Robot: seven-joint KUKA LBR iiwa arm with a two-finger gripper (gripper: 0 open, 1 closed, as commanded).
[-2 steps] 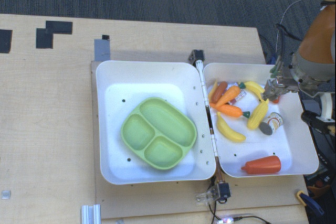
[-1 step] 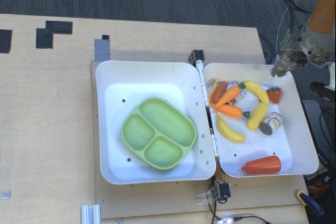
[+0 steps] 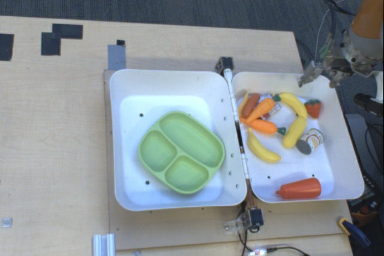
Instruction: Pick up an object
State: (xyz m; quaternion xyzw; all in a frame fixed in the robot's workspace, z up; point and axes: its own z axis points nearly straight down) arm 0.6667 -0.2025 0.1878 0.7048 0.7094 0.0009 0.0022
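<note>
Toy food (image 3: 279,123) heaped in right bin (image 3: 348,147), below and left of gripper (image 3: 318,73) poised over bin's far right corner. Gripper state impossible to tell. Green divided plate (image 3: 182,153) in left bin (image 3: 129,129).

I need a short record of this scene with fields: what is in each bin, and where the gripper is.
left bin: one green divided plate
right bin: bananas, carrots, a strawberry, a small can, a red pepper
gripper: above the right bin's far right corner
held: nothing visible
</note>
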